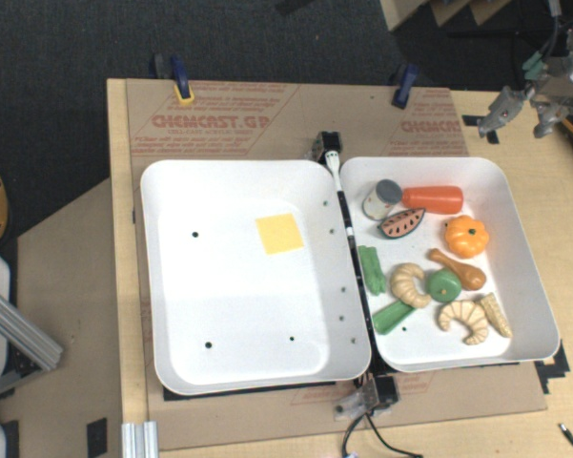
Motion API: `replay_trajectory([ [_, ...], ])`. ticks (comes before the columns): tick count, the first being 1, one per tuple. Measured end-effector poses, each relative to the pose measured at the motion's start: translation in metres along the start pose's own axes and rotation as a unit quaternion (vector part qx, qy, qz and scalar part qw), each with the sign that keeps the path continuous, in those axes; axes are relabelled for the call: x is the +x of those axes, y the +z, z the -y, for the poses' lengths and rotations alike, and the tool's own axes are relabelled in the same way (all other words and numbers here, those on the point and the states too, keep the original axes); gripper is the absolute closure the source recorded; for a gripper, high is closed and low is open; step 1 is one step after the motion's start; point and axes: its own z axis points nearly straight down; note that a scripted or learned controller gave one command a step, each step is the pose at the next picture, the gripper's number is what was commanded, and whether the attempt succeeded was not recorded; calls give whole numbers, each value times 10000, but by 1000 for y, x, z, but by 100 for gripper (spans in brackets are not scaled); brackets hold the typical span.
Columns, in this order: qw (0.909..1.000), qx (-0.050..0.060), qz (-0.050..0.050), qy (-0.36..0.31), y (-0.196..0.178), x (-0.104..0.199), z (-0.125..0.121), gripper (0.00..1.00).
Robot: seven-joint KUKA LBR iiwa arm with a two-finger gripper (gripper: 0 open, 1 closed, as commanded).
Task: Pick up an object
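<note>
Left bin (172,256) has one yellow square (279,233), right bin (515,218) about ten toy foods including one orange pumpkin (465,236) and one red sausage (433,198); gripper (515,106) far upper right, state unclear.

Red print is running across the brown board (267,113) that is lying under the two white bins. Above the left bin (162,256) it is reading "CHEMCAST GP" in large letters, with smaller red lines above and below it (too small to read). Above the right bin (515,256) the same red print is showing again, cut off by the bin's rim, so only part of "CHEMCAST" is reading clearly.
</note>
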Motion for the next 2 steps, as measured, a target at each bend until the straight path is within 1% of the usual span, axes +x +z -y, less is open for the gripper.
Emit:
replay_trajectory([
  [1, 10000, -35, 23, 4, -226, -12, -1, 0],
  [2, 9999, 106, -31, 9, -149, 1, 3, 0],
])
